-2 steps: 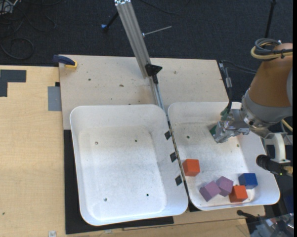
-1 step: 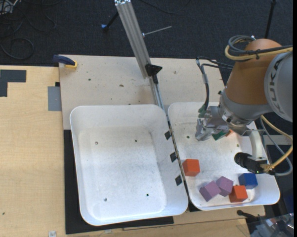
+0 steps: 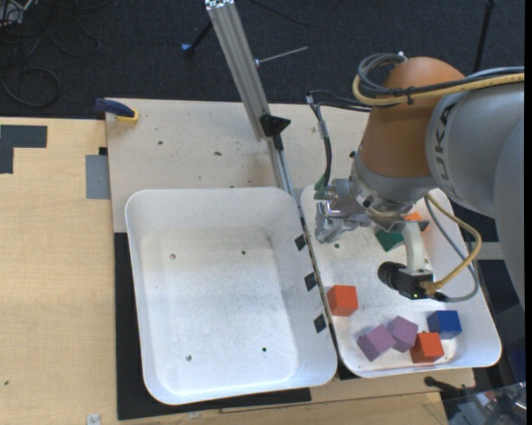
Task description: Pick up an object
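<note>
My gripper hangs over the upper left part of the right bin, close to the wall between the two bins. Nothing shows between its fingers. An orange cube lies in that bin just below the gripper. Near the bin's front edge sit two purple blocks, an orange-red block and a blue block. A dark green block lies partly hidden under the wrist, with a bit of another orange thing beside it.
The left bin is wide and shallow, with a few dark specks on its floor. A slanted aluminium bar rises from the bench behind the bins. A blue and yellow clamp sits at the bench's far left corner.
</note>
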